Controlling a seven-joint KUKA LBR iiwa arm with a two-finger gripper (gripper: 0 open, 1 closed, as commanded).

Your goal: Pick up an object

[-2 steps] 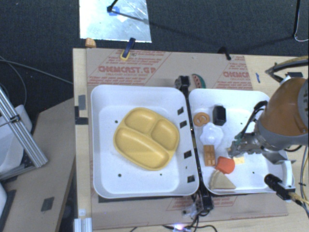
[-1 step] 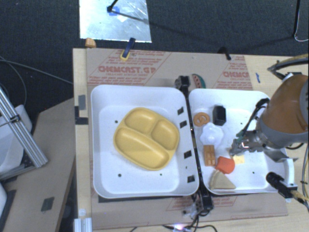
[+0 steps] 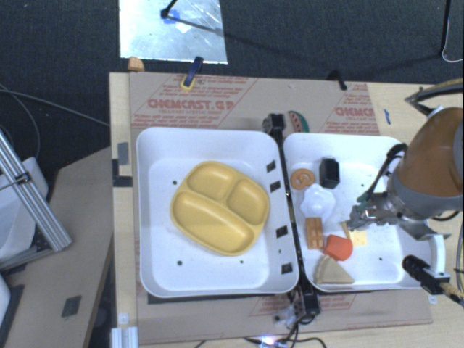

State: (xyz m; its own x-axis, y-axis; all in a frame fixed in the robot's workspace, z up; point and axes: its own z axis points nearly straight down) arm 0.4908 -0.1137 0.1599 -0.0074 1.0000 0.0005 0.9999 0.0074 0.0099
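My gripper (image 3: 360, 217) hangs low over the right bin (image 3: 377, 148), near its middle, with the arm reaching in from the right. Just below the gripper lies a small yellow piece (image 3: 358, 237). To its left sit a red-orange item (image 3: 338, 248), a brown waffle-like piece (image 3: 314, 232) and a white lumpy object (image 3: 317, 200). Further back are a small ring-shaped bagel (image 3: 302, 177) and a black block (image 3: 329, 172). A tan wedge (image 3: 332, 271) lies at the front edge of the bin.
The left bin (image 3: 156, 151) holds a yellow divided plate (image 3: 220, 206). A black divider with clips (image 3: 285, 209) runs between the bins. Cardboard (image 3: 217, 100) lies under both, with a silver sheet (image 3: 174, 20) beyond it.
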